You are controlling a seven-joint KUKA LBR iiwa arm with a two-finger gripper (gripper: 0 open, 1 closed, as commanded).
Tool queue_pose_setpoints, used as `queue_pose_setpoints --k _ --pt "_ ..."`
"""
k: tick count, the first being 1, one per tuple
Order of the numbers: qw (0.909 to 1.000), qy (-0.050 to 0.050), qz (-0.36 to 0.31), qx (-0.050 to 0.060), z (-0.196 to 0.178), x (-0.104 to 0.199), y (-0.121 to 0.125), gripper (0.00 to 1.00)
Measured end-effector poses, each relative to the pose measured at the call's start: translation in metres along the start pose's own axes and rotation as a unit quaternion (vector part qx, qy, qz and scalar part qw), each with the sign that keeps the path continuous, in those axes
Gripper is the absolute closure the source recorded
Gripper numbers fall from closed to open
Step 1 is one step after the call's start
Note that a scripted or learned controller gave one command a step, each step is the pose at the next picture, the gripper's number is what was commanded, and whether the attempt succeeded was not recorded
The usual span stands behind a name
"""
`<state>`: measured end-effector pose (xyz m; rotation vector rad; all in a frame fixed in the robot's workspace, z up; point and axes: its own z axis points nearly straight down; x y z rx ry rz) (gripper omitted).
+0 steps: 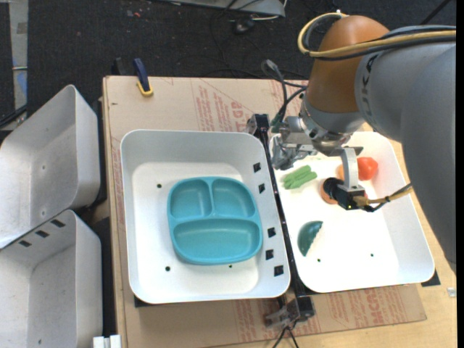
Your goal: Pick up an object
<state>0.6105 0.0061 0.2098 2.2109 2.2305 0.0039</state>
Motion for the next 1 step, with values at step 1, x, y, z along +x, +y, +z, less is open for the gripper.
queue_pose_setpoints --k 1 --pt "1.0 0.001 0.0 0.0 -0.0142 0.0608 0.0075 1.0"
